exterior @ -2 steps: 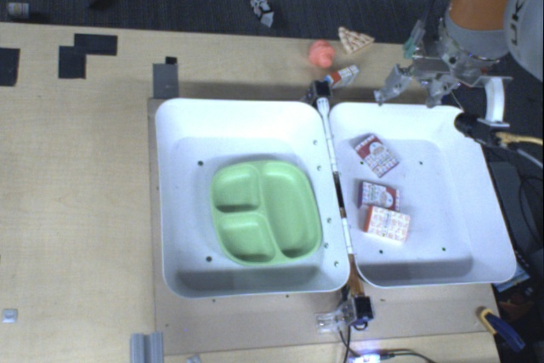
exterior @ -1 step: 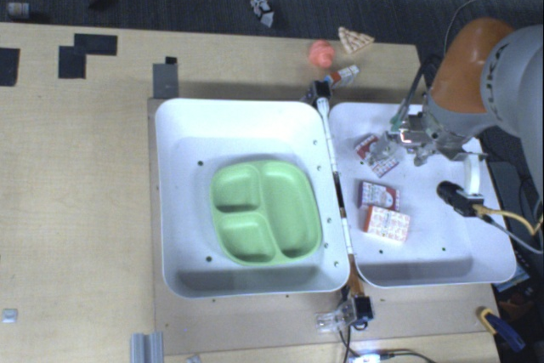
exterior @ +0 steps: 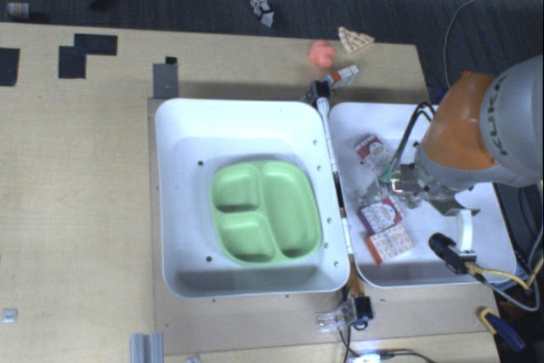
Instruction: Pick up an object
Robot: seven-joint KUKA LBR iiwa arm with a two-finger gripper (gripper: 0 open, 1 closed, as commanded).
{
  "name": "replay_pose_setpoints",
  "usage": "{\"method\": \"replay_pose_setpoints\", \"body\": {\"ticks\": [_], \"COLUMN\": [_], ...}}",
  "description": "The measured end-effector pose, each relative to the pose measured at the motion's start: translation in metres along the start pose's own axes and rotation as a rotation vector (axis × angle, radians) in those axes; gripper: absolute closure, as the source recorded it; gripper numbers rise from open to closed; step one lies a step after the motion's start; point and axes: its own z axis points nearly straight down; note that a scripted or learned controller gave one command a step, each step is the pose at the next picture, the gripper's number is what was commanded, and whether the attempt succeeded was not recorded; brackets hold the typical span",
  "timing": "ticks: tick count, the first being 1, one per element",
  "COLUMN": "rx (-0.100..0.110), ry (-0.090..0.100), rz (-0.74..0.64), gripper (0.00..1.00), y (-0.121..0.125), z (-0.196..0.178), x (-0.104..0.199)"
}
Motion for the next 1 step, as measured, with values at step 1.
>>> {"method": "replay_pose_setpoints", "body": {"ticks": [1], "rx": [-0.007], "ry": [-0.001], "rz": [-0.001], "gripper": [1.00], "y": [0.0024], "z": [-0.0117], "x": [0.0003]}}
